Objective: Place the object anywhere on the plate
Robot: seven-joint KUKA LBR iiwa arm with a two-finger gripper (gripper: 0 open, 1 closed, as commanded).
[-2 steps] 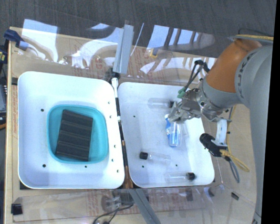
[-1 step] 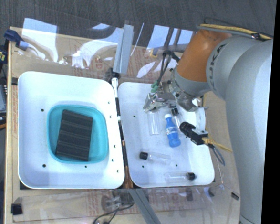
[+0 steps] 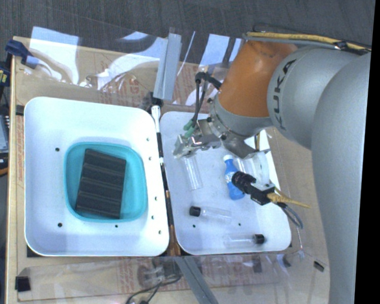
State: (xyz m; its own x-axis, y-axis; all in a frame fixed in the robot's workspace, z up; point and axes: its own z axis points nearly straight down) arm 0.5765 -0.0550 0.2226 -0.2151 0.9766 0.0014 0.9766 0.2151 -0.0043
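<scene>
Grey arm's gripper (image 3: 185,146) hangs over the right bin (image 3: 271,241) — claw state unclear — near a clear tube (image 3: 193,174).

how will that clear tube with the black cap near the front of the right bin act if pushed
The clear tube lies on its side on the right bin's flat floor, so it would probably roll. It looks slim and see-through, so likely light. Its smooth wall may slip in the pincer.

place: robotics lab | evidence: KUKA arm (image 3: 298,91); white bins (image 3: 39,170); bench (image 3: 85,76); cables (image 3: 147,294)
</scene>
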